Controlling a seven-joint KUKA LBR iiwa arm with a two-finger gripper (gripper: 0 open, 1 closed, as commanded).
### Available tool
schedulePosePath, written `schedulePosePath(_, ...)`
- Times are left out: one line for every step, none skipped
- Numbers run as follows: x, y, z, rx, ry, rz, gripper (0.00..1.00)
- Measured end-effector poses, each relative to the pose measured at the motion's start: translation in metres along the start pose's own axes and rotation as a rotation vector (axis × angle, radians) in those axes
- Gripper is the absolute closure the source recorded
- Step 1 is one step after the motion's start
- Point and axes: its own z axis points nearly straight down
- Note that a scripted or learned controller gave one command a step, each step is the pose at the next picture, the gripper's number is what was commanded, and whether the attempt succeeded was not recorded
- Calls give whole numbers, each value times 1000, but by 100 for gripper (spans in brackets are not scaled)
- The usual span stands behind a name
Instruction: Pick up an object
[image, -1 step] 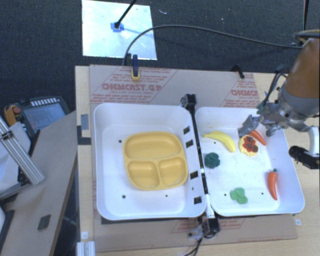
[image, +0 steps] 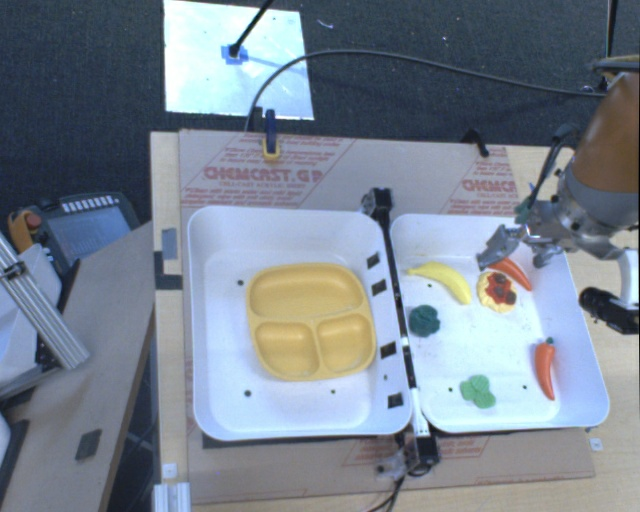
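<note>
So the arm (image: 610, 150) came in from the right side of the bench, grey with that orange part up top, and the gripper (image: 503, 245) was hanging over the back part of the right bin (image: 575, 400). Its fingers looked spread apart with nothing between them, so it wasn't holding anything.

Stuff in the right bin: a banana (image: 442, 280) lying near the left-back area, a dark green broccoli piece (image: 425, 320) just in front of it, and a little pizza slice toy (image: 497, 291) sitting right under the gripper, more or less. There was a carrot (image: 513, 273) touching the far edge of that pizza thing, partly tucked below the fingers, hard to tell if the gripper actually touched it. Another carrot (image: 545, 368) lay near the right wall, pointing front to back, well apart from the rest. A lighter green leafy piece (image: 478, 391) sat near the front of the bin.

The left bin (image: 215, 300) just had a yellow divided plate (image: 307, 320) in the middle, three compartments, all of them bare.

Both bins sat side by side on a cardboard sheet (image: 330, 165) with red lettering on it.
</note>
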Motion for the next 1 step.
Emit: schedulePosePath(6, 9, 50, 2, 1, -3, 0)
